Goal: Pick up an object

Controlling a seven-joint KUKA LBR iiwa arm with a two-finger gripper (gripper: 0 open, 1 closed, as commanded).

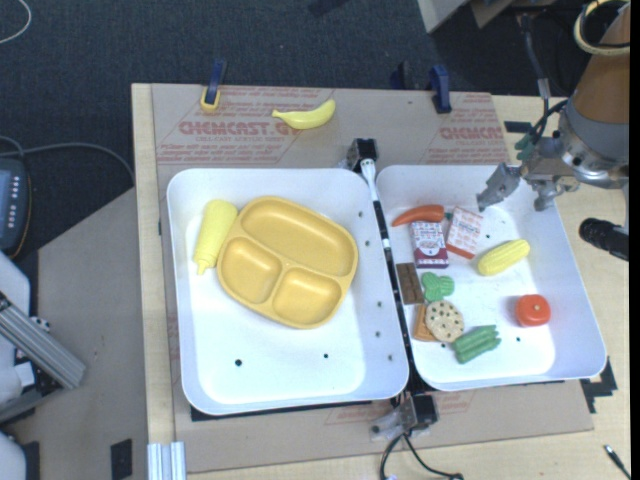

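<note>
My gripper [520, 194]: it hangs over the far right corner of the right bin, fingers spread wide, and nothing is between them.
My arm [600, 108]: it comes in from the right; the orange band is above the wrist.
Right bin [585, 313]: it holds all the small toy food.
Corn [503, 257]: yellow, it lies just below my gripper and is the nearest thing to my fingers, but apart from them.
Tomato [533, 310]: red-orange, near the right wall, in front of the corn.
Red pepper [418, 214]: it lies at the far side of the bin, left of my gripper.
Cartons [446, 238]: two small boxes side by side, between the pepper and the corn; the print is too small for me to read.
Cookie [442, 319]: round with dark chips, near the left wall.
Green piece [437, 287]: just behind the cookie; maybe a vegetable, I cannot tell which.
Green beans [476, 343]: they lie right of the cookie, near the front edge.
Left bin [270, 373]: it holds a plate and a bottle.
Plate [288, 260]: yellow, with three compartments, in the middle of the left bin.
Bottle [213, 234]: yellow, touching the left rim of the plate.
Banana [306, 116]: it lies on the board behind the left bin, outside both bins.
</note>
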